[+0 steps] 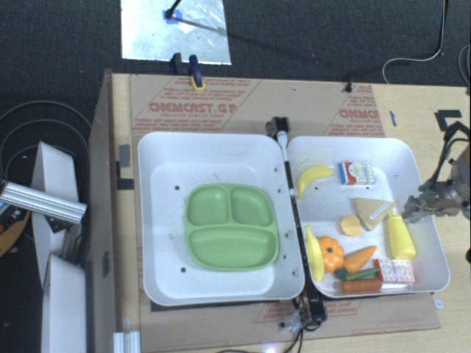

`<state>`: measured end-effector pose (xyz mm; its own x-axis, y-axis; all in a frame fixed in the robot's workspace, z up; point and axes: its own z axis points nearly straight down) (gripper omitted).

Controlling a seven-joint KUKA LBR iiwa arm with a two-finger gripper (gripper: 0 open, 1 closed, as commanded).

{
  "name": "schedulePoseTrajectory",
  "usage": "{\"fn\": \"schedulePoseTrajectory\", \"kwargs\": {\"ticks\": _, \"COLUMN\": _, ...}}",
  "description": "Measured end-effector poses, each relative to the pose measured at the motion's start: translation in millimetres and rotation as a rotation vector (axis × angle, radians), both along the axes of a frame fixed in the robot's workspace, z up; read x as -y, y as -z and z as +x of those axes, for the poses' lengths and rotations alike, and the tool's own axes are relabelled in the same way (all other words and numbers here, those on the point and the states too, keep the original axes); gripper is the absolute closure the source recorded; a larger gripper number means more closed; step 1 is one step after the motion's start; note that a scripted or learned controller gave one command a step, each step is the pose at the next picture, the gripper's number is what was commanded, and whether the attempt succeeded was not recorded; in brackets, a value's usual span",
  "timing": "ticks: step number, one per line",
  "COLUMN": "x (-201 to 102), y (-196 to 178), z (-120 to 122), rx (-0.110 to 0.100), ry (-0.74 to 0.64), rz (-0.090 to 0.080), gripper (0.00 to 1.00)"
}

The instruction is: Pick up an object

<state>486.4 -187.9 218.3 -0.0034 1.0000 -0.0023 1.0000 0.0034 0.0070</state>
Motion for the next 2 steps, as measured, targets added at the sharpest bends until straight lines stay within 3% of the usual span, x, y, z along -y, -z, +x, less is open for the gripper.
{"fn": "schedulePoseTrajectory", "kwargs": {"ticks": 1, "x": -38, "y": 60, "z": 0, "rx": -0.009, "ry": -0.003, "rz": 0.005, "gripper": 1.0}}
{"fn": "schedulePoseTrajectory", "kwargs": {"ticks": 2, "x": 22, "y": 1, "z": 38, "rx": 0.003, "ry": 0.004, "rz": -0.004, "gripper": 1.0}}
